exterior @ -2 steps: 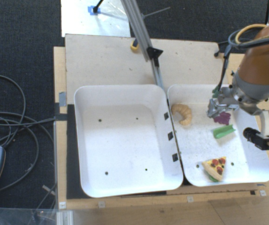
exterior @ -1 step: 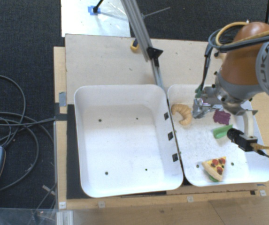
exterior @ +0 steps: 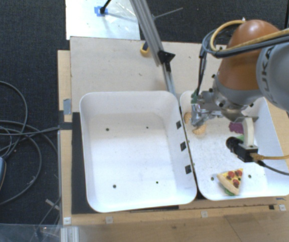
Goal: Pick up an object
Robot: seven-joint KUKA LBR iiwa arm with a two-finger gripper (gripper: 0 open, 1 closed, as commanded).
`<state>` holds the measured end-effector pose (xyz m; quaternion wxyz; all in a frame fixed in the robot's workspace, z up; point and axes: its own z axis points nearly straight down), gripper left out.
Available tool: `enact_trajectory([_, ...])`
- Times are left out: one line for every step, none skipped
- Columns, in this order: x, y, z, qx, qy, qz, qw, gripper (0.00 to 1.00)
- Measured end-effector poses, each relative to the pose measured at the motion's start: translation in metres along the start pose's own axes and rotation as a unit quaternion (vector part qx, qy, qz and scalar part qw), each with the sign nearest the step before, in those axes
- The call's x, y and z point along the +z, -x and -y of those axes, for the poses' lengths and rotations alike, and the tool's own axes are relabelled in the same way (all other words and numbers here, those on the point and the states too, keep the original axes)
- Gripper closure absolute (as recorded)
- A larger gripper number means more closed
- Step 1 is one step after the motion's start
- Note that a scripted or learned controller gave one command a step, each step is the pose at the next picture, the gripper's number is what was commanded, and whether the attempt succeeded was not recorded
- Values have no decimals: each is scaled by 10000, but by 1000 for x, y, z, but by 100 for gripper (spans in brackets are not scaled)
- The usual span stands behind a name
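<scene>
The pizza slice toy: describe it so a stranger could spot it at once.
Start at the right white bin, the one the arm reaches over. Look along its near edge, below the pincer. The pizza slice toy is the flat yellow wedge dotted with red, unlike the tan lump and the purple piece farther back.

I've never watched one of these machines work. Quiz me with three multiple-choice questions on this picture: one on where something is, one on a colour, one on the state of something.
1. Where does the pizza slice toy lie?
A. left bin
B. right bin, near corner
C. on the floor

2. What colour is the band above the arm's wrist?
A. orange
B. blue
C. green

3. How does the pizza slice toy stand to the hand?
A. clamped in it
B. lying apart from it
C. hanging from it

Answers: 1 B, it rests on the right bin floor by the near edge. 2 A, the band shows orange. 3 B, the hand sits over small tan pieces further back.
</scene>
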<state>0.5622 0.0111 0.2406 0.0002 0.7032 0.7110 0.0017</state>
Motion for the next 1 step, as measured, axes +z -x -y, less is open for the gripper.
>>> enact_trajectory([-6,-58,7,-3,-4,-6,10000,100])
